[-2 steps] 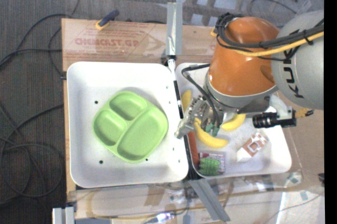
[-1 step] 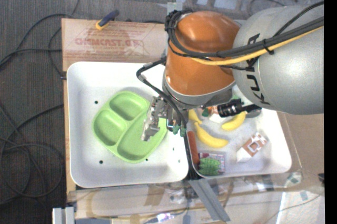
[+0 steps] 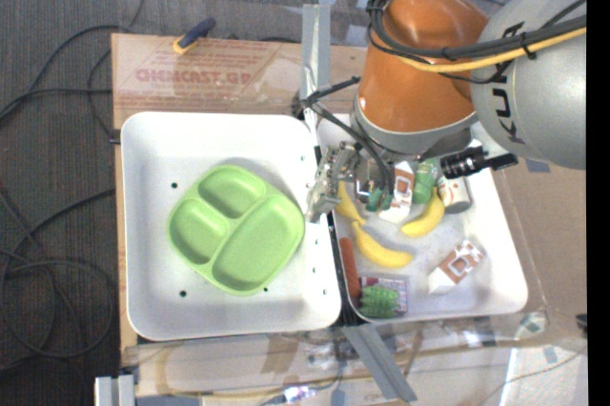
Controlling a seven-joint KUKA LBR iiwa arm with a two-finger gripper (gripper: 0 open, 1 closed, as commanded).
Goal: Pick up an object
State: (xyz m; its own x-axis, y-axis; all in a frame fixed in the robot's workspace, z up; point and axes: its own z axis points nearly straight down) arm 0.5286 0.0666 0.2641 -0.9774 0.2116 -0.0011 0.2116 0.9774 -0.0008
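Arm [image 3: 419, 61] reached in from the right, wrist low over the right bin [image 3: 510, 275]. Gripper [image 3: 348, 180] sat at that bin's upper left corner, just beside the divider between the two bins. Metal parts and cabling crowded the spot; could not tell whether the jaws were wide or narrow, and nothing could be made out between them.

Right bin held the pickable clutter. Two bananas: one [image 3: 381, 252] lay just below the gripper, the other [image 3: 426, 215] curved near it to the right. A red stick [image 3: 350, 266] lay along the left wall. A small clear pack of green stuff [image 3: 381, 299] sat at the bottom edge. A white and red carton [image 3: 456, 263] was toward the lower right, a small can [image 3: 456, 194] partly under the arm.

Left bin [image 3: 143, 147] held a green divided plate [image 3: 238, 228], well apart from the gripper.

Judgement: approach stage only. Nothing looked lifted; every item rested on a bin floor. Closing on an item and raising it remained. Nearest candidate seemed the bananas, though the target was uncertain.
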